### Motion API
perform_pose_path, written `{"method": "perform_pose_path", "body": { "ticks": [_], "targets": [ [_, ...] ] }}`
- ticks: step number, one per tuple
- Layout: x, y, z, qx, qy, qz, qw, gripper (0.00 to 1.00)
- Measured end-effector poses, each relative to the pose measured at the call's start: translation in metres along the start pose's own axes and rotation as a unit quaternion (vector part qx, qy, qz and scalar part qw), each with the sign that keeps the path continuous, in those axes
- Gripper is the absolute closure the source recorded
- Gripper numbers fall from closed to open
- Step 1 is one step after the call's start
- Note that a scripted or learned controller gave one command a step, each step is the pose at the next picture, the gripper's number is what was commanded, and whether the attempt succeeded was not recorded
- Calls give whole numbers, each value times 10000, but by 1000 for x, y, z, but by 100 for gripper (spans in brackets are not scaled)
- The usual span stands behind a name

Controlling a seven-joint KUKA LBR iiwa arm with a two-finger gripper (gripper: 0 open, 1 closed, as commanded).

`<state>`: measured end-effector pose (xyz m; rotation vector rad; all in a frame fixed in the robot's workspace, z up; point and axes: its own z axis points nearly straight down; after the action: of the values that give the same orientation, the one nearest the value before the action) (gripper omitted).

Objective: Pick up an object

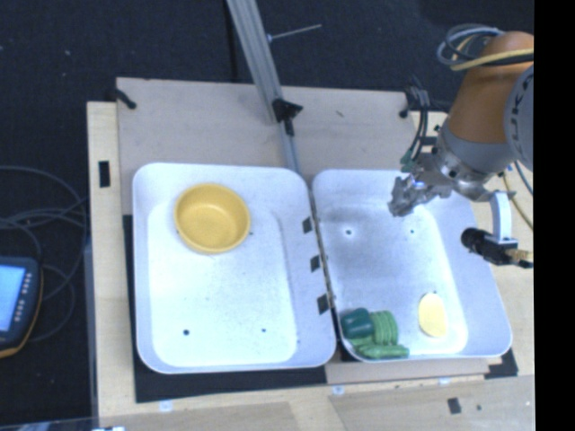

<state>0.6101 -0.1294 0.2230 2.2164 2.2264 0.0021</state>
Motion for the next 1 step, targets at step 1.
{"method": "perform_pose_path", "body": {
  "ticks": [1],
  "targets": [
    [49, 15, -14, -4, 0, 3, 10000, 100]
  ]
}}
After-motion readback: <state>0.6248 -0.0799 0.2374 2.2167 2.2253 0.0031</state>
